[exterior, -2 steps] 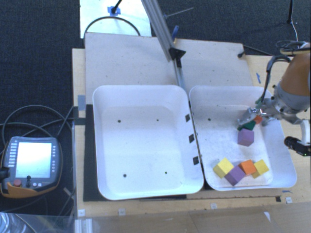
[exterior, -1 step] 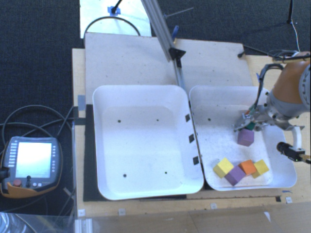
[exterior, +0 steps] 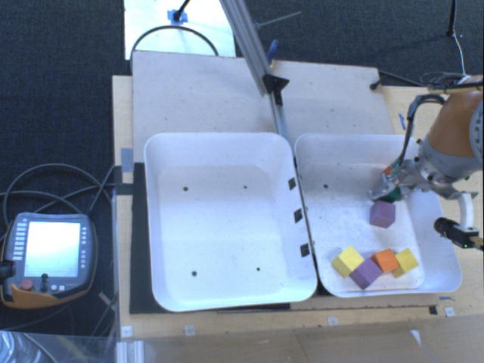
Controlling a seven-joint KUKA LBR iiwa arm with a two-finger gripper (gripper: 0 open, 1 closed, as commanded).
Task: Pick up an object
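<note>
Camera view, arm's jaws low in the right bin [exterior: 435,278], their spread cannot be told, purple cube [exterior: 383,215] just beneath them, four more blocks [exterior: 376,265] clustered near the bin's front edge.

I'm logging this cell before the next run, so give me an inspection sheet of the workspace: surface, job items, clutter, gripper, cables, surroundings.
Surface: wooden bench bearing a left bin and a right bin, side by side.
Job's things: all in the right bin. One purple block lies alone; a yellow block, a second purple block, an orange block and a smaller yellow block cluster near the front edge.
Clutter: nothing seen.
Gripper: gripper low over the right bin, just above the lone purple block; something green shows at its tip, too small to identify.
Cables: loops around the teach pendant; a black cable at the arm.
Surroundings: dark carpet; a metal pole crossing the backboard.
</note>
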